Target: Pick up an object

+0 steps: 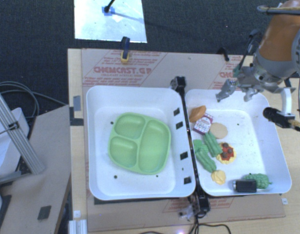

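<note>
From above, the right bin point(274, 147) holds a loose cluster of toy food. At its 11 o'clock corner lies a small orange bread roll point(197, 113), long axis running from 8 to 2 o'clock. Just below it sits a red-and-white packet point(202, 124), and beside that, toward 3 o'clock, a tan round cookie point(218, 130). Two green pickles point(207, 152) lie side by side near the bin's centre, their long axes running from 11 to 5 o'clock. A small pizza piece point(227, 153) touches them on the 3 o'clock side. A yellow lump point(218, 177) lies at 6 o'clock, with a black block point(245, 185) and a green broccoli piece point(260, 180) near the 5 o'clock corner.

The left bin point(99, 145) carries a green divided plate point(140, 143).

The arm point(281, 38) comes in from 2 o'clock, wrist tilted down toward the desk point(140, 65). The claw point(237, 90) hovers over the right bin's far rim, fingers spread apart, nothing between them.
</note>
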